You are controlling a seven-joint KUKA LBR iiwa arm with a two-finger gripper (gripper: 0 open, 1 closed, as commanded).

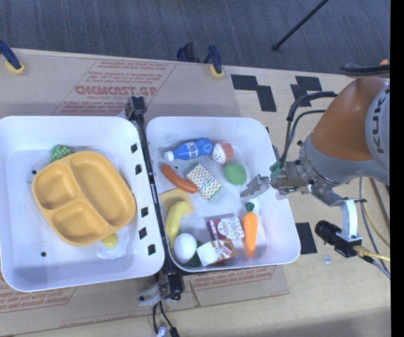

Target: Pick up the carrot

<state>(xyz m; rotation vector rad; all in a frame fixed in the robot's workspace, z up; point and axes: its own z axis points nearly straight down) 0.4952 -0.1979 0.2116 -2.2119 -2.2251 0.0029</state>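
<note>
The orange carrot (250, 233) with a green top lies lengthwise near the right wall of the right bin (280, 161), its leafy end pointing away from the front edge. My gripper (256, 187) hangs over the right side of that bin, just beyond the carrot's green top and beside a green lime (235, 173). Nothing shows in the gripper. The arm's grey wrist and orange band reach in from the right.
The right bin also holds a blue bottle (191, 149), a sausage (179, 178), a patterned box (205, 181), a banana (176, 216), a white egg (185, 246) and a carton (223, 230) touching the carrot. The left bin holds a yellow divided plate (82, 196).
</note>
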